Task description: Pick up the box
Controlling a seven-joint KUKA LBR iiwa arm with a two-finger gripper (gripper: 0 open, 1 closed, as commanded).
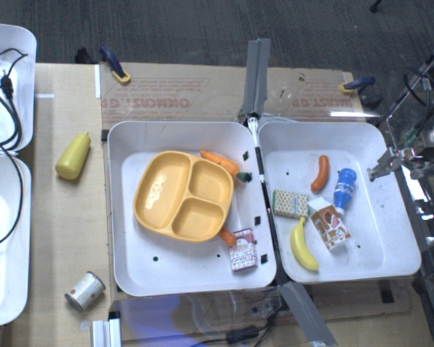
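Note:
Three box-like things lie in the bins. A flat green and cream box (290, 203) rests near the left wall of the right bin (390, 266). Just right of it, a white and brown carton (330, 226) lies tilted. In the left bin (123, 266), a small pink and red box (243, 250) sits by the front right corner.
The right bin also holds a sausage (319, 173), a blue bottle (344, 188) and a banana (302, 246) touching the carton. A yellow divided plate (184, 195) and a carrot (220, 162) sit in the left bin. A yellow squeeze bottle (73, 156) and a can (84, 290) lie on the bench outside.

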